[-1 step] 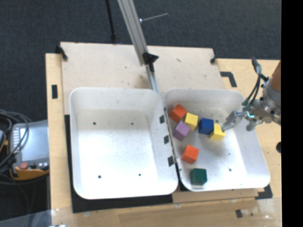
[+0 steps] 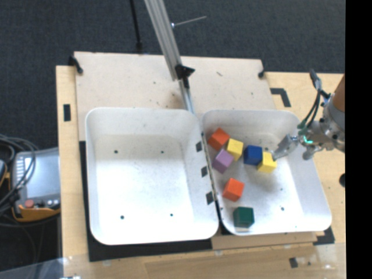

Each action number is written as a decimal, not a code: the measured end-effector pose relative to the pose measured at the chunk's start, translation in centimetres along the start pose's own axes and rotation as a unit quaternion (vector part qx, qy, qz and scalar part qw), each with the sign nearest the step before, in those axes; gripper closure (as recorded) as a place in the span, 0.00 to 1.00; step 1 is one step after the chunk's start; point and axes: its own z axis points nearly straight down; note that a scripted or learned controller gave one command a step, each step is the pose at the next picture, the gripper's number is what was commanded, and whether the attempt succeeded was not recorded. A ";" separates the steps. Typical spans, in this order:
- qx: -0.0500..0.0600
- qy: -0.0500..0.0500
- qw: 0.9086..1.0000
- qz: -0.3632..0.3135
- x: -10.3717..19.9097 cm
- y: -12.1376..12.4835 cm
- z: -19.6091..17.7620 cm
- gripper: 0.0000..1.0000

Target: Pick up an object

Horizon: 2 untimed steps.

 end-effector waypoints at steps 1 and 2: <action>0.002 -0.001 1.000 0.001 -0.5 -0.5 4.4 0.00; 0.003 -0.001 1.000 0.002 -0.9 0.0 8.8 0.00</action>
